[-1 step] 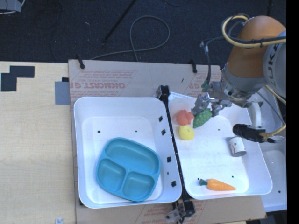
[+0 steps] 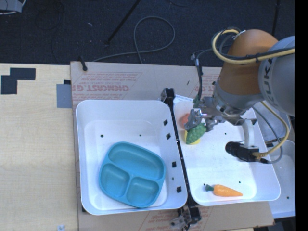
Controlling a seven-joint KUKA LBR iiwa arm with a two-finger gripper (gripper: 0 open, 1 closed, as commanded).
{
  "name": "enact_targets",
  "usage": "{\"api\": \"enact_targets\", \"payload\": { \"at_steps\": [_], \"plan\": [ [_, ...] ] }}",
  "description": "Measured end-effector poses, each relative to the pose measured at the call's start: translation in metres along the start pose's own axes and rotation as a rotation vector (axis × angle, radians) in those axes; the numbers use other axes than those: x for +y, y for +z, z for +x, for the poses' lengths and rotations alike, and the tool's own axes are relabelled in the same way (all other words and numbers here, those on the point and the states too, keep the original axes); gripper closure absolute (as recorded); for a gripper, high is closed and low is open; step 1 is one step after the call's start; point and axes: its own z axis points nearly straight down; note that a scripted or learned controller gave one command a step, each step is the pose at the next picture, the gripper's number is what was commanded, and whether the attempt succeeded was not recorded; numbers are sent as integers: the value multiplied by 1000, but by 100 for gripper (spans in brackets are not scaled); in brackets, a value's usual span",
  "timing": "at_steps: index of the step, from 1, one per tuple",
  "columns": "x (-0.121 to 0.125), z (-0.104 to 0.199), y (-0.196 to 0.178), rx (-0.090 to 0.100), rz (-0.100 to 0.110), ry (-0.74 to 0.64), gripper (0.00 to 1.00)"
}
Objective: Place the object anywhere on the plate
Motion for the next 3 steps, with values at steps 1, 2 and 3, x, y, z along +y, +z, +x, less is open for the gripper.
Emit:
{"api": "enact_targets", "payload": {
  "at_steps": [1, 2, 3],
  "plan": [
    [-13, 45, -1, 0, -1, -1, 100],
    [-35, 91, 20, -1, 2, -1, 100],
    [-55, 130, 26, -1, 1, -1, 100]
  ]
}}
